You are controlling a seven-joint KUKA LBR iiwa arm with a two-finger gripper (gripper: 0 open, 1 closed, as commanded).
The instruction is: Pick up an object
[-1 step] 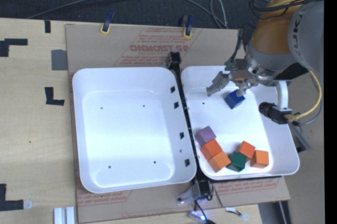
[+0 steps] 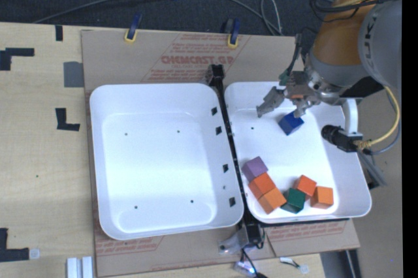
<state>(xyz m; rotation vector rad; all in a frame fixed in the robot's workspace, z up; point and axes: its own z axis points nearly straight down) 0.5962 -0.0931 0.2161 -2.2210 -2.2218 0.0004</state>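
While the gripper (image 2: 282,105) hangs with fingers spread and empty just beside the blue block (image 2: 290,123), which lies in the right bin (image 2: 339,208), that block looks light, rigid and smooth-faced, best pinched across two opposite flat sides.

2 white bins (image 2: 104,139), 4 orange blocks (image 2: 263,184), 1 blue (image 2: 290,123), 1 purple (image 2: 254,167), 1 green (image 2: 294,200).

Between the spread fingers (image 2: 269,102) lies bare bin floor (image 2: 261,133); a blue block (image 2: 290,123) sits just below the right-hand finger, other blocks (image 2: 284,190) well beyond.
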